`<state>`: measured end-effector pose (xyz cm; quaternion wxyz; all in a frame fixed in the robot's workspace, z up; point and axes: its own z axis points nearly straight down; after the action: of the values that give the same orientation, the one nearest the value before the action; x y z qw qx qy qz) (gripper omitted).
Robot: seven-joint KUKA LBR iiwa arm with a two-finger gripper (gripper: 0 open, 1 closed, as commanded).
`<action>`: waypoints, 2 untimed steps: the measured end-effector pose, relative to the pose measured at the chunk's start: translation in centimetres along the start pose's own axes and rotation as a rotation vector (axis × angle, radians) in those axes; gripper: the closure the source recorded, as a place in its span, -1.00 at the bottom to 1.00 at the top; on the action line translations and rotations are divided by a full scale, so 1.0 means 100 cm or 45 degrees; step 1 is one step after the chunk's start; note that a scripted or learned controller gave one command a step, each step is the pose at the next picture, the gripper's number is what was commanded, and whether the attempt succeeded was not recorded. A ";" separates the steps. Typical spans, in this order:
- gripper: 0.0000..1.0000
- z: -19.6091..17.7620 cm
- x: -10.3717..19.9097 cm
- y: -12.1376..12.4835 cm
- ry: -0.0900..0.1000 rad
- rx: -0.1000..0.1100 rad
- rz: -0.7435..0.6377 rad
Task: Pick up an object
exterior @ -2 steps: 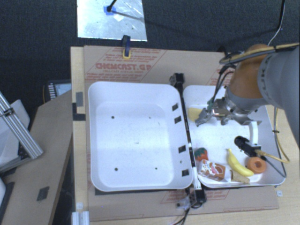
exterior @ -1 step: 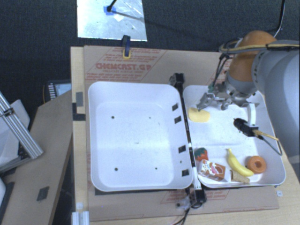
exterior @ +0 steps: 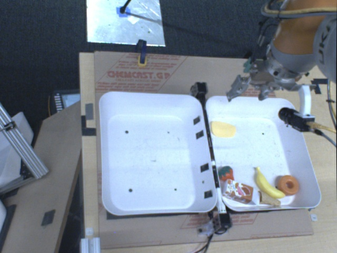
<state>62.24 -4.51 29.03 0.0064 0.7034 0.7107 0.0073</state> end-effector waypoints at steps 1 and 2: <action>-1.00 0.112 0.055 0.024 0.001 0.029 0.001; 1.00 0.095 0.051 0.025 -0.001 0.019 0.004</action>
<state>64.91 0.67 19.58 0.0014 0.7046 0.7096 0.0016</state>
